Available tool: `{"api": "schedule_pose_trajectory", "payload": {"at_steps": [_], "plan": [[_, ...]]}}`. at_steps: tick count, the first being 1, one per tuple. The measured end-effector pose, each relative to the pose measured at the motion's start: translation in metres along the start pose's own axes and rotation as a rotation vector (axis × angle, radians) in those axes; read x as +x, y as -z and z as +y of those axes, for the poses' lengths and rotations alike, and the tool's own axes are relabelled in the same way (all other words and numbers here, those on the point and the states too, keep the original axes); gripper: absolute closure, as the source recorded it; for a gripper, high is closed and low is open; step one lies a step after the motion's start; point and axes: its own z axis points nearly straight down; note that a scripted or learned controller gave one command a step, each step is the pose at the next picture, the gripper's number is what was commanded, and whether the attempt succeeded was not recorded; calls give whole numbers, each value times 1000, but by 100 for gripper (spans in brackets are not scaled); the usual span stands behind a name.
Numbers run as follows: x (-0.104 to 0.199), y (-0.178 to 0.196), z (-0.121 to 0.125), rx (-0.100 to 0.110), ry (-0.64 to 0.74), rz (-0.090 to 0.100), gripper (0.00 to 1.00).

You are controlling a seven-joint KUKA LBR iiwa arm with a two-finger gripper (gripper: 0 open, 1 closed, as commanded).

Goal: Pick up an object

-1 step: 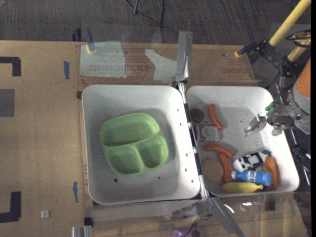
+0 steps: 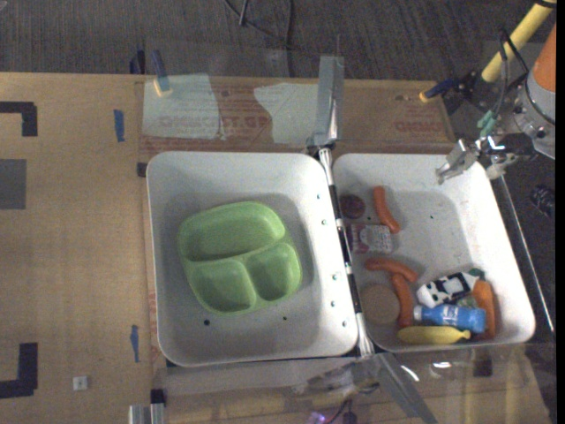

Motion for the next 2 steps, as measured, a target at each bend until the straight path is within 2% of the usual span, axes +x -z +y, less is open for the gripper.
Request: {"api": "schedule_pose_trajectory", "payload": {"at_steps": [1,2], "plan": [[-2,-173,47,5,-274,2,0],[38,-212,45,2,-191,1,0]]}}
